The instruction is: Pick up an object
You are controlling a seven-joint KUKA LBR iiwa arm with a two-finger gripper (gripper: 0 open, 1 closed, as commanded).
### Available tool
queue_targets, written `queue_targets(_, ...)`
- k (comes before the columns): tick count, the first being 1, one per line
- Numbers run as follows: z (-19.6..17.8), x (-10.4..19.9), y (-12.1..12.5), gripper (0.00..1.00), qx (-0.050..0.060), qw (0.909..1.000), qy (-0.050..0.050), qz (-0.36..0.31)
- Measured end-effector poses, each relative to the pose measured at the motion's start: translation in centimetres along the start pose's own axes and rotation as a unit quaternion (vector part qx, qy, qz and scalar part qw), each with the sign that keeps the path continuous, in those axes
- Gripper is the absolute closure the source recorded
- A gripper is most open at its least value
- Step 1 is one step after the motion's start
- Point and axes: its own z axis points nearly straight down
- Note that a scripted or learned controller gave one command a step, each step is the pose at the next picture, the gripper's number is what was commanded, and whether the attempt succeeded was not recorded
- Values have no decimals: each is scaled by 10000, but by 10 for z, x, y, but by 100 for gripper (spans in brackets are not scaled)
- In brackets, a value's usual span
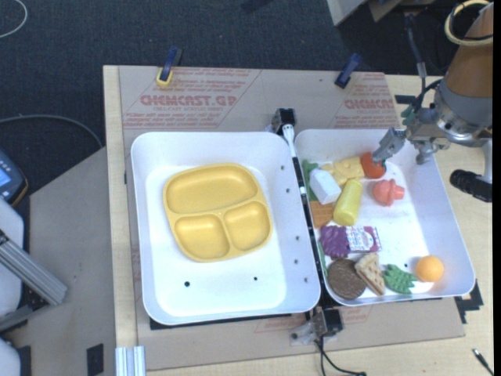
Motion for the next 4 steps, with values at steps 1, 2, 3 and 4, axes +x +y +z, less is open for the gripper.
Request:
queue_targets(1, -9, 0, 3, 0, -75, 10000, -15, -15)
queue_targets(2, 41, -8, -2, 0, -44, 10000, -11, -9)
queue_targets(3, 104, -6, -1, 0, -53, 10000, -10, -14)
queue_targets(4, 103, -6, -1, 0, -62, 10000, -13, -15)
